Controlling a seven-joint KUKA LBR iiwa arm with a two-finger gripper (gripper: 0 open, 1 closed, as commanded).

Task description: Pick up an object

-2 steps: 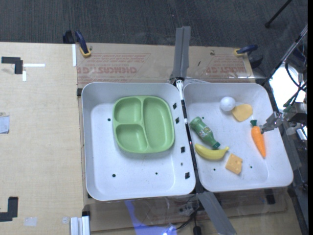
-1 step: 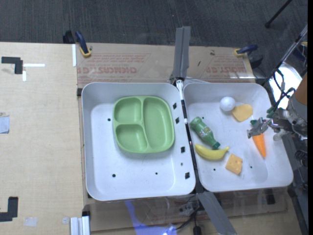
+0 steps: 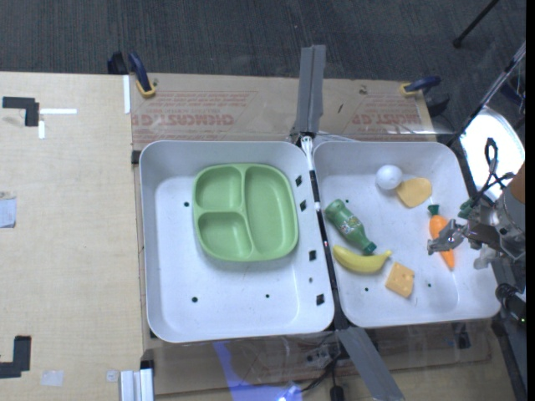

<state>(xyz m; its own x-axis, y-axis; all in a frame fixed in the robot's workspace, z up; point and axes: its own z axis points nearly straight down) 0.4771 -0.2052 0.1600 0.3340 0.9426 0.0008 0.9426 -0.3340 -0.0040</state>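
1. Two white bins stand side by side on the counter point(image 3: 67, 224). The left bin point(image 3: 167, 299) holds a green plate point(image 3: 246, 212) with three sections, a little above the middle of that bin.

2. The right bin point(image 3: 401, 312) holds the loose things. A white ball point(image 3: 389, 176) lies near the top, and a yellow piece of food point(image 3: 415, 192) is just beside it to the right. A green bottle point(image 3: 349, 225) lies tilted near the left wall, with a banana point(image 3: 360, 260) just under it. A cube of cheese point(image 3: 400, 280) is lower, right of the banana.

3. A carrot point(image 3: 440, 234) lies at the right side of this bin, its green leaves pointing to the top of the frame.

4. The pincer point(image 3: 445, 241) is at the right edge of the frame, low over the carrot. Its metal tips are right at the orange body, but I cannot tell if they are open or closed on it, because the view is too small and blurred there.

5. In my judgement, the task is at the grasping step: the arm has chosen the carrot and reached it, so the approach is done.

6. What is left: a firm grip must be confirmed and the carrot must be lifted out of the bin. Nothing is visibly raised yet; the carrot seems to rest on the bin floor.
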